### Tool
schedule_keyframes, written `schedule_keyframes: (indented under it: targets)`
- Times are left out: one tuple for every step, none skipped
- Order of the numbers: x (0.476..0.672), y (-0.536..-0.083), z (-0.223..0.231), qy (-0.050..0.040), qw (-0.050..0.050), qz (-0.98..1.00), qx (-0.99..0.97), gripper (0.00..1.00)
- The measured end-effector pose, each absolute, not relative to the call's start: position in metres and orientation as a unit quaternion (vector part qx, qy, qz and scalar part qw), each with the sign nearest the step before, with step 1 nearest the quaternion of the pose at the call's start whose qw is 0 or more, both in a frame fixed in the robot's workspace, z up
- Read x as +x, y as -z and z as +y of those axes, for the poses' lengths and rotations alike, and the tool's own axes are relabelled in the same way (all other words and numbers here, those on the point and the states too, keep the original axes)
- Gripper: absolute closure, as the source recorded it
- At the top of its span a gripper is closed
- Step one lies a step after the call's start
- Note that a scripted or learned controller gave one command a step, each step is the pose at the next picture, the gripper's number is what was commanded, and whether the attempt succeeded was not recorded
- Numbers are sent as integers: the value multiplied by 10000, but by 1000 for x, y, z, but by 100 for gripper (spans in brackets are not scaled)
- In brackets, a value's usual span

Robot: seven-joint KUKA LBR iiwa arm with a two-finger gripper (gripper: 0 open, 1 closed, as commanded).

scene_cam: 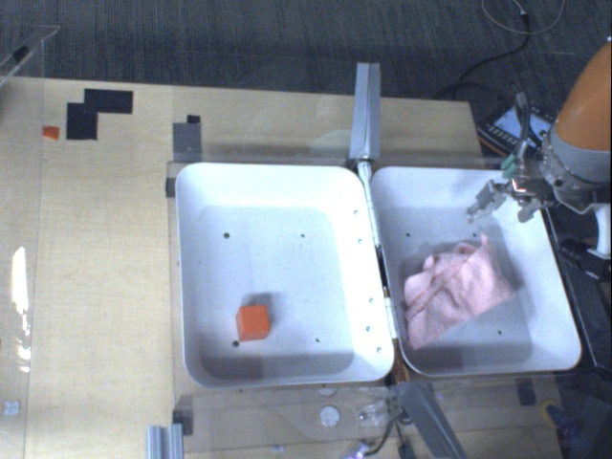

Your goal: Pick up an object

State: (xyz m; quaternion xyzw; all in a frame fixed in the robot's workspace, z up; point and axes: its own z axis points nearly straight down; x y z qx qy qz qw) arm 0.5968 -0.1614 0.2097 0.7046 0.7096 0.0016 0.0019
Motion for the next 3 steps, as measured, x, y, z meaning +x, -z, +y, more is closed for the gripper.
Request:
schedule_keyframes:
  targets:
    - [584,-97,-191,-28,39,6969,7172,0]
    - [577,-92,-198,-48,68,7357,6772,0]
    - [556,-92,-130,-55,82,7856,6186,0]
